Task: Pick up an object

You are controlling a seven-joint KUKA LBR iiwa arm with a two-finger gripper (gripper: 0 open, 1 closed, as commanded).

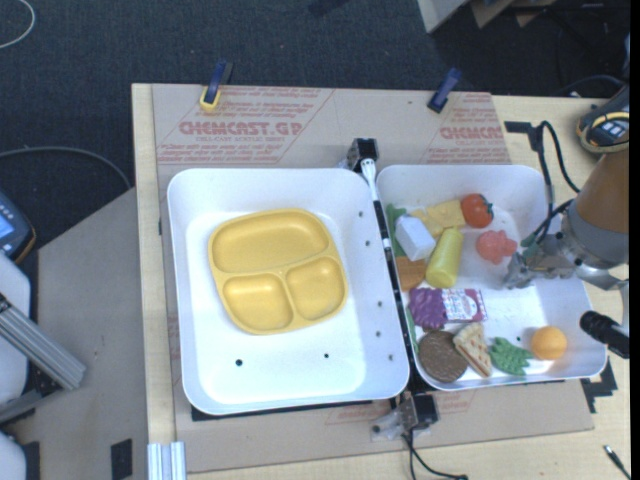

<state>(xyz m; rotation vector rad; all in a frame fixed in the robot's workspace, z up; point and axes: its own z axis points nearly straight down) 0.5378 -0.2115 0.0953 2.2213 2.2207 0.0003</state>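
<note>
Arm [600, 213] comes in from the right and sits low over the right bin [520, 183], gripper [522, 271] hanging over the bare floor near the right wall. Can't tell how the gripper is set from this angle, and nothing visible in its grasp. Candidates are all in the right bin: pink toy [494, 245] just left of the gripper is the closest, tomato [477, 209] above it, yellow bottle [446, 255] further left, orange ball [548, 343] below near the front corner. The rest is crowded along the divider and front edge: white block [413, 237], purple grapes [428, 307], pink carton [463, 305], brown cookie [441, 356], green leaf [511, 355]. Left bin [200, 368] holds just the yellow divided plate [277, 268]. My call: go for the pink toy or the orange ball, both have free space around them. Centre over the piece, come straight down so one finger lands each side, close, lift vertical. Ball will likely roll if nudged off-centre. Avoid the cluster by the divider, since fingers would probably foul on neighbours.
</note>
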